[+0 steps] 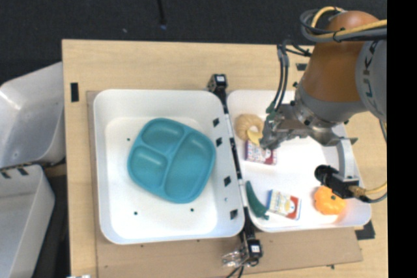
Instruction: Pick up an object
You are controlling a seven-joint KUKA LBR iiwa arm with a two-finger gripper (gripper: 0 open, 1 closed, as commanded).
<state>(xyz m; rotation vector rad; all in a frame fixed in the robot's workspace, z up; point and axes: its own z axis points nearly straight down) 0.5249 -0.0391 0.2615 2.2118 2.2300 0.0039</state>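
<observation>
Camera view: end effector (pixel 266 137) is down in the right bin (pixel 306 169), near its far-left corner, by the divider between the bins. Its tips sit over a small card (pixel 258 153) with a round tan item (pixel 248 125) just beside it toward the far wall. Likely target is one of these two; cannot tell which. Finger state: cannot tell, the wrist body covers the tips from above. No contact with either item can be confirmed.

Other candidates lie along the right bin's near edge: green tool (pixel 256 201) by the divider, second card (pixel 284 204) beside it, orange toy (pixel 328 200) toward the near-right corner. Well apart from the end effector.

Left bin (pixel 104 205) carries a blue tray (pixel 171 160), flat, about centred.

Arm (pixel 335 75) hides the right bin's far-right part. Print on both cards too small to read.
</observation>
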